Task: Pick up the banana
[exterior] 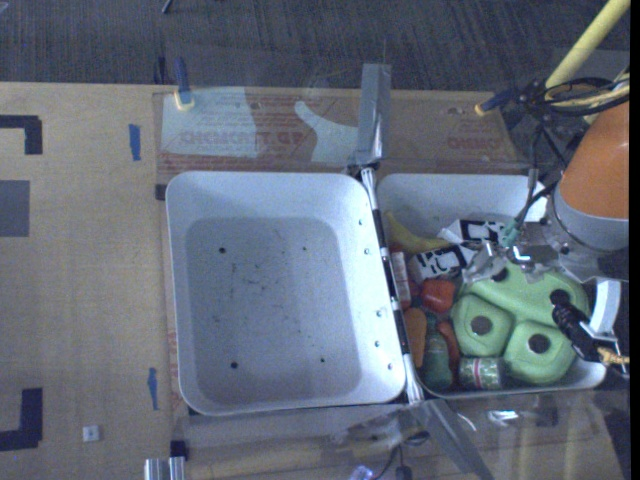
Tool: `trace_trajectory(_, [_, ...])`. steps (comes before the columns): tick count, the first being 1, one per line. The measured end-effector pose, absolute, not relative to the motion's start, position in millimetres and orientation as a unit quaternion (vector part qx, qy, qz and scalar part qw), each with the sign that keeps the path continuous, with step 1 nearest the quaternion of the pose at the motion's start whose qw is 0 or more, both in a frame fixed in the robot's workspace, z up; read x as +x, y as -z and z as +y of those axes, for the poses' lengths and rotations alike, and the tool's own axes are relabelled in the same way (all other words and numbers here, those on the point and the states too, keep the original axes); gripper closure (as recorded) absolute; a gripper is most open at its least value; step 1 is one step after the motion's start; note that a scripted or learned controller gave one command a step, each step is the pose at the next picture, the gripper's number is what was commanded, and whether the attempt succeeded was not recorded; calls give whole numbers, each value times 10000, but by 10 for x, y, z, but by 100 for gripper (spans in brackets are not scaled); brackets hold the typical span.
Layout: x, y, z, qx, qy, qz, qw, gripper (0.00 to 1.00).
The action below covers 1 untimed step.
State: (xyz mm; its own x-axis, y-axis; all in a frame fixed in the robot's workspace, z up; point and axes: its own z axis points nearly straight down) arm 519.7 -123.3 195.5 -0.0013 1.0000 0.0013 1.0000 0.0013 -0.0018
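1. Camera view: the counter (80,298) is a tan board carrying two shallow white bins side by side, with strips of blue tape and black markings on its left part.
2. The left bin (190,203) fills the middle of the picture; its grey floor shows small dark specks and a few holes.
3. The right bin (440,186) lies at 3 o'clock from the left bin, the two rims touching along a shared edge.
4. The banana (408,234) lies in the right bin near its 10 o'clock corner, close to the shared rim, curving from upper left toward lower right. Nothing grips it.
5. Just at 3 o'clock from the banana is a white card with black print (462,246).
6. At 6 o'clock from the banana sit a red item (438,295) and, below it, an orange and green item (432,353) against the bin's left wall.
7. A pale green moulded piece (520,328) with round hollows fills the bin's lower right part.
8. The arm, with its orange band (600,158), comes in at 3 o'clock. The end effector (518,252) hangs over the right bin, at 3 o'clock from the banana and apart from it, just above the green piece. Whether it is released or clenched cannot be told.
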Motion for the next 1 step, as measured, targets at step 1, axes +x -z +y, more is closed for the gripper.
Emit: trace_trajectory(1, [5451, -1101, -1290, -6329, 23, -7742, -58, 0])
